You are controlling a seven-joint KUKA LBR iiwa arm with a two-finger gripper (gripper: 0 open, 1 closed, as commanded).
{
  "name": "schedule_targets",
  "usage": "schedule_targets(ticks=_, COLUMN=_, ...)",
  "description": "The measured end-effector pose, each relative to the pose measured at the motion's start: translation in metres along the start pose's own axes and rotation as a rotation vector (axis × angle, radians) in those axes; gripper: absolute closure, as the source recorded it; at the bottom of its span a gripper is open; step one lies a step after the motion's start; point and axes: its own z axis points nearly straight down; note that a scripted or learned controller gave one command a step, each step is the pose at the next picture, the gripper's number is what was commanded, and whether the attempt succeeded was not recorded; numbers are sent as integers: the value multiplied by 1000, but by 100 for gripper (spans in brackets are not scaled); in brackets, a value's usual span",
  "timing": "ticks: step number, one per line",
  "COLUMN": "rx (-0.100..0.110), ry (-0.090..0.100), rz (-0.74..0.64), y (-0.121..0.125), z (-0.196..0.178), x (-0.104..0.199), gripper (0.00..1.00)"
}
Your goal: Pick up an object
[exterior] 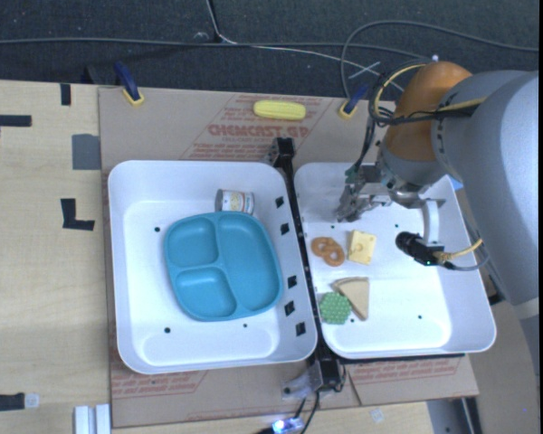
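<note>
My gripper [348, 208] hangs over the back left part of the right bin [462, 333], fingers pointing down, just above and behind the pretzel. A brown pretzel [327, 250] lies on the bin floor next to a yellow cheese wedge [362, 246]. Nearer the front sit a tan sandwich slice [353, 296] and a green round piece [335, 308]. Nothing shows between the fingers.
The left bin [127, 242] holds a blue divided plate [223, 266] and a small tin can [234, 202] behind it. A yellow banana-like item [279, 109] lies on the cardboard behind the bins. The black divider [294, 242] runs between the bins.
</note>
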Motion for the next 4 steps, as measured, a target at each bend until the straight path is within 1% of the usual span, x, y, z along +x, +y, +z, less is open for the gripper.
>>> schedule_targets(ticks=1, rx=-2, ry=2, rz=2, y=3, z=-46, x=-7, gripper=100)
schedule_targets(ticks=2, rx=-4, ry=2, rz=1, y=2, z=-110, x=-6, gripper=100)
schedule_targets(ticks=3, rx=-2, ry=2, rz=1, y=5, z=-155, x=1, gripper=100)
schedule_targets(ticks=4, rx=4, ry=2, rz=1, y=-12, z=-139, x=51, gripper=100)
